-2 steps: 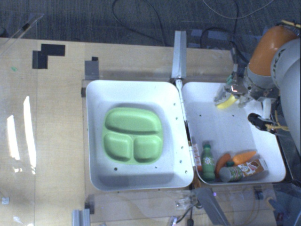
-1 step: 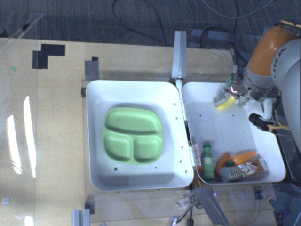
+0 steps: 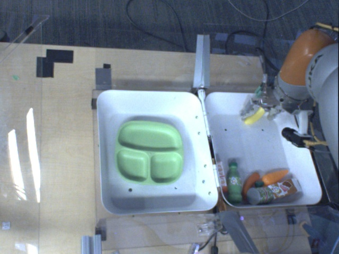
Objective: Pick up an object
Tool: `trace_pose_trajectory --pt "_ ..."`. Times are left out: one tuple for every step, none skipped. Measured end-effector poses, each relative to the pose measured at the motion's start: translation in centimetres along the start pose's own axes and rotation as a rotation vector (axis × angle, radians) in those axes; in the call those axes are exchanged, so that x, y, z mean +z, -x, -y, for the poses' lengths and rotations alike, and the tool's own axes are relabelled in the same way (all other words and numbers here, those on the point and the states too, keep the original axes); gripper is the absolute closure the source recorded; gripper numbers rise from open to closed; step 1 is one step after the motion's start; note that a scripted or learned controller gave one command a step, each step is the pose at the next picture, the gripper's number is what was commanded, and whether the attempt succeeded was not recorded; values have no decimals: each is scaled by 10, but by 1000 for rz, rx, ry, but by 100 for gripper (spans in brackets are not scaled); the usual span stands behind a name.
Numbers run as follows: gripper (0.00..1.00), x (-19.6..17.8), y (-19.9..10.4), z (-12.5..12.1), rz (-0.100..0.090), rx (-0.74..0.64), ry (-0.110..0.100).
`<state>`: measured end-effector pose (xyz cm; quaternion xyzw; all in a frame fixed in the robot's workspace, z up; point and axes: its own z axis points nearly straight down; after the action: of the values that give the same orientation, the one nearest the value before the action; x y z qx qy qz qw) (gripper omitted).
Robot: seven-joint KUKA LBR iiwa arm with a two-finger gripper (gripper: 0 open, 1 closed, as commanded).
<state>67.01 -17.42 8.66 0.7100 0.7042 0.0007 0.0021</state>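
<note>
The bottles are lying bunched in the right bin's near corner, while the gripper is gripping a yellow piece between its fingers above the far end, seemingly carrying it clear.

No readable text anywhere. The grey-capped bottle with the red-and-white printed label, lying in the right white bin, is showing print too blurred to read. The small green bottle with a red band is carrying a label too small to make out.
</note>
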Motion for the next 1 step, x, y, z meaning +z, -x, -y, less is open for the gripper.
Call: trace_pose_trajectory --pt "100 -13 -2 -2 1 -3 6"
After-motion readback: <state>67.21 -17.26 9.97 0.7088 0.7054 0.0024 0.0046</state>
